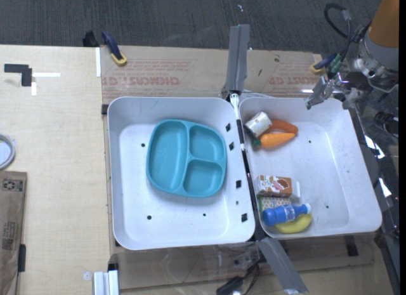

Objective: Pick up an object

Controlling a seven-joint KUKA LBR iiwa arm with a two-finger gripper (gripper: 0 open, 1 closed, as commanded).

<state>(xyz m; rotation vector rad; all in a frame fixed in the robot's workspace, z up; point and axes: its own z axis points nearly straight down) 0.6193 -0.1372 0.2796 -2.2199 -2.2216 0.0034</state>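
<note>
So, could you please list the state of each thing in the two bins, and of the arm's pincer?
Blue divided plate: flat in the left bin, nothing on it.
Carrot: lying on its side, right bin.
Small can: tipped over beside the carrot.
Brown carton: lying flat.
Blue bottle: on its side.
Banana: lying against the bottle.
Pincer: above the right bin's far edge, holding nothing.

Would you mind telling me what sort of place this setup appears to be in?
Probably a robotics lab or test cell: two shallow white plastic bins clamped to a wooden bench, toy food such as an orange plastic carrot, and a grey arm's gripper above the right bin.
</note>
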